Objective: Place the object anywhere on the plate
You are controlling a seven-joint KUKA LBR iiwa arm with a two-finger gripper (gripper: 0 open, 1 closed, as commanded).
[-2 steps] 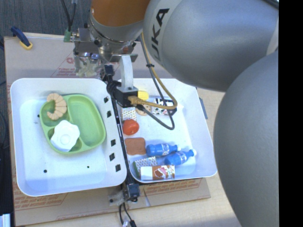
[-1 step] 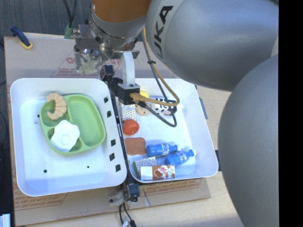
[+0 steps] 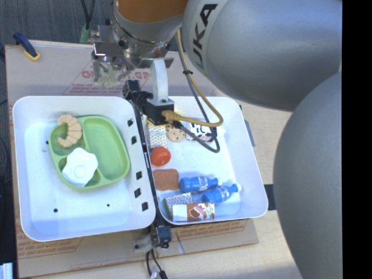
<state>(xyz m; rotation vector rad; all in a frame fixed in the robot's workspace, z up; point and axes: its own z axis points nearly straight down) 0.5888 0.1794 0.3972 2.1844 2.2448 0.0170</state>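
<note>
A green divided plate (image 3: 107, 147) lies in the left bin (image 3: 35, 214). On it rest a tan croissant-shaped piece (image 3: 70, 128) at the back left and a white fried egg (image 3: 79, 167) at the front left. My gripper (image 3: 110, 71) hangs under the orange wrist band, over the cardboard just behind the left bin's back right corner. Nothing can be made out in it. The right bin (image 3: 247, 167) holds a round cookie (image 3: 174, 135), a red tomato-like piece (image 3: 160, 156), a brown slab (image 3: 166, 179) and two blue bottles (image 3: 199, 183).
A printed box (image 3: 195, 211) lies at the right bin's front edge, and patterned packets (image 3: 158, 136) sit beside the divider. A blue clamp (image 3: 26, 45) sits at the bench's far left corner. The grey arm covers the upper right.
</note>
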